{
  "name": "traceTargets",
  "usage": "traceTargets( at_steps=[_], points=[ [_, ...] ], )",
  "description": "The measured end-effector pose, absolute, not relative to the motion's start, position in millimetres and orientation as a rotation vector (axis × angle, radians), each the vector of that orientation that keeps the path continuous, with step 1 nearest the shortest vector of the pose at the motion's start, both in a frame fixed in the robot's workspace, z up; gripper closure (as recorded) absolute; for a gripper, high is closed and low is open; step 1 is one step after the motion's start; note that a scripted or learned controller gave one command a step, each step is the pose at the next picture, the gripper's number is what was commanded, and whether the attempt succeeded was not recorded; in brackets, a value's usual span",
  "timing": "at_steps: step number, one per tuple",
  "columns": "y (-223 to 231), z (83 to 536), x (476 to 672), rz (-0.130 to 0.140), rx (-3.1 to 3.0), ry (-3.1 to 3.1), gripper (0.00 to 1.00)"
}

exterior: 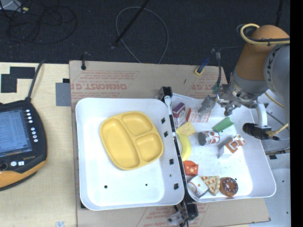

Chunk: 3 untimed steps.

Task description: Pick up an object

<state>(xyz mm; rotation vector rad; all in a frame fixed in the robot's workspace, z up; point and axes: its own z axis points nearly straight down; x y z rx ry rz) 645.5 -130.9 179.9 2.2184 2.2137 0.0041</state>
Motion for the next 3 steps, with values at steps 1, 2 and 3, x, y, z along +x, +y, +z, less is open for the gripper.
traceTargets(
  at_steps=[1,2,3],
  points=[
    [-96,83,617.7,-0.004,2.226,2.226,0.00],
    [-122,88,645.0,0.000,2.221,2.221,0.00],
    [-139,88,643.9,-0.001,2.222,2.222,0.00]
  ],
)
